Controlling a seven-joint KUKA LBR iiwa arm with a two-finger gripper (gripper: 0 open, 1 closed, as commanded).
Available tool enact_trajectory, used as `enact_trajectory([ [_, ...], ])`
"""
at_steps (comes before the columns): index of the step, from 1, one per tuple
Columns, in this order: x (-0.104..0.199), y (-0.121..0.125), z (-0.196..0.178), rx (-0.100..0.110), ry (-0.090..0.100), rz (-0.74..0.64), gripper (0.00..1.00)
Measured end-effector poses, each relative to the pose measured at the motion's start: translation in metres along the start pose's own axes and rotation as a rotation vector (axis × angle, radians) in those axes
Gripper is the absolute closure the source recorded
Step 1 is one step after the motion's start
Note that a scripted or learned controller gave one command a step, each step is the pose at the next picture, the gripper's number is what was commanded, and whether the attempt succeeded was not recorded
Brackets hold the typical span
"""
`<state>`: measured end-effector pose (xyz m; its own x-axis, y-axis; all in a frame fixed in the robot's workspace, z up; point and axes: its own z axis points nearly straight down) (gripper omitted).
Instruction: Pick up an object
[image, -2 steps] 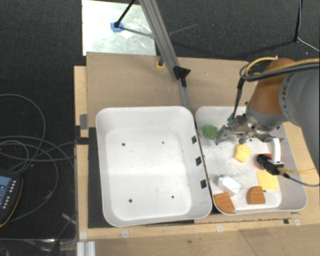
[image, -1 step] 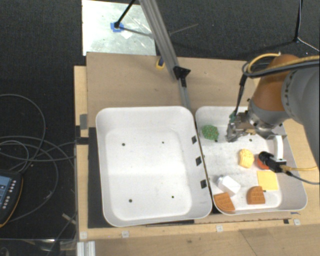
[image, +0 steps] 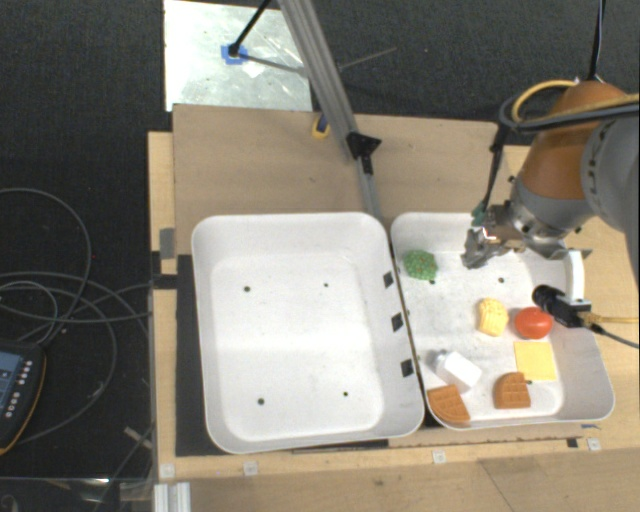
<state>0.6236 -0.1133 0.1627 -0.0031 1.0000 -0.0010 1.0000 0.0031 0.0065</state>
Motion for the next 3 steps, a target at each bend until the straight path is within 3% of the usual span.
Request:
enact_trajectory([
  [2,0.008,0.001,-0.106,-0.002,0.0,-0.003,1.0],
  [3,0.063,0.02,-0.103,0.002,0.002,-0.008,1.0],
])
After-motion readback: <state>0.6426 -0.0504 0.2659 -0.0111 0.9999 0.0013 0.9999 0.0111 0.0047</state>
